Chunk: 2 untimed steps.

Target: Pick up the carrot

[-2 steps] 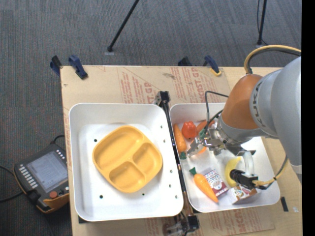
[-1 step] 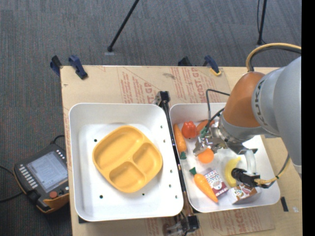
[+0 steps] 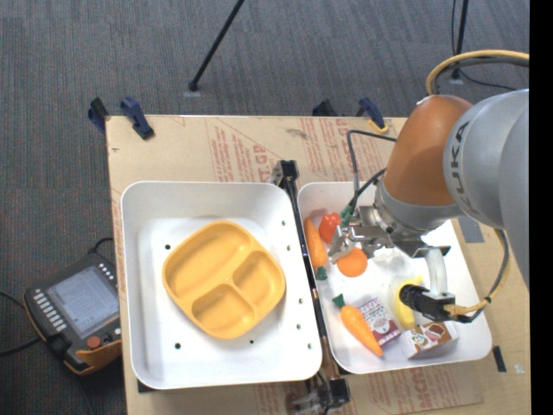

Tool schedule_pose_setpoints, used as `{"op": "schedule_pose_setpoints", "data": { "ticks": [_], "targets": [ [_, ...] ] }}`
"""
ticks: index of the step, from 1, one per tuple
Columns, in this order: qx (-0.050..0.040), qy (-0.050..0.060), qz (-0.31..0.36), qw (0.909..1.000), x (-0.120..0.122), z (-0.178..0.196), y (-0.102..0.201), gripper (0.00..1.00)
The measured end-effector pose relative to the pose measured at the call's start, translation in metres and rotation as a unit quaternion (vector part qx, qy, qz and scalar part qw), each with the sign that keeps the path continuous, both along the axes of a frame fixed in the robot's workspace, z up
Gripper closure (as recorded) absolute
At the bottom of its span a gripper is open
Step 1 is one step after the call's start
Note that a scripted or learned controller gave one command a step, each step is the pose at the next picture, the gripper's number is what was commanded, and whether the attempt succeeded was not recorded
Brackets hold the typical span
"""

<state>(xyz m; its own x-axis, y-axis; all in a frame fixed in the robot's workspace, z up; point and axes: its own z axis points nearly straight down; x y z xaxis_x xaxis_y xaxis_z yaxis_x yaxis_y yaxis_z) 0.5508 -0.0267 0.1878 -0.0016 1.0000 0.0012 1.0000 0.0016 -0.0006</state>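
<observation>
The bench (image 3: 216, 141) carries two white bins. The big grey arm (image 3: 467, 162) comes in from 3 o'clock. The left bin (image 3: 143, 232) holds a yellow plate (image 3: 225, 277) with three parts. The right bin (image 3: 471, 340) holds the toys. The tool (image 3: 356, 236) hangs low over an orange ball (image 3: 352, 264); whether it is open or closed, I cannot tell. One carrot (image 3: 359, 327) lies at 6 o'clock from the ball. Another carrot (image 3: 315, 242) lies at 9 o'clock, by the bin's left wall.

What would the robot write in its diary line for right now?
gripper: over right bin, above orange ball | carrot: lying loose, not picked | yellow tray: left bin
</observation>
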Motion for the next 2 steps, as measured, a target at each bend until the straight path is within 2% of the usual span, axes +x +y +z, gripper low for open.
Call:
{"op": "schedule_pose_setpoints", "data": {
  "ticks": [1,2],
  "targets": [
    [-0.0003,0.001,0.0,1.0,0.0,0.0,-0.001,0.0],
    [-0.0003,0.001,-0.001,1.0,-0.044,-0.001,-0.012,0.0]
  ]
}}
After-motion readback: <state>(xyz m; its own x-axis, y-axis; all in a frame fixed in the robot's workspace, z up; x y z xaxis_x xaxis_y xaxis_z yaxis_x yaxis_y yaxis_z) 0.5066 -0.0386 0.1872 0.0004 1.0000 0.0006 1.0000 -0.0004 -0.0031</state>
